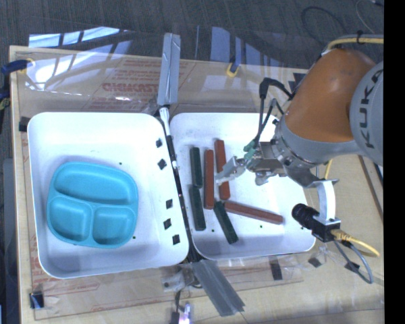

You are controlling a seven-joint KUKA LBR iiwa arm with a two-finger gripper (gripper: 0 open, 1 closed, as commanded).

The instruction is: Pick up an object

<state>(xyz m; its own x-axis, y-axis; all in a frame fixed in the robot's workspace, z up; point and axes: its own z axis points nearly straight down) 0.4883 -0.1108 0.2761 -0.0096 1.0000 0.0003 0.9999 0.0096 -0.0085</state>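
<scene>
A broad orange band [331,96] wraps the grey arm [371,113], marked with black KUKA letters. Thin black cables [263,113] loop just above the silvery metal claw [231,169].

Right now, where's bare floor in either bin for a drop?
Left white bin: strip above the blue three-compartment plastic tray, and right of it toward the divider. Right white bin: crowded centre, brown and dark green sticks under the gripper; bare along the front wall.

bins [94,123]: smooth white plastic, slight sheen | divided tray [91,204]: glossy turquoise plastic | sticks [253,212]: matt brown and dark green | arm shell [331,96]: glossy orange | table [364,282]: pale wood, clear film seen on top
</scene>
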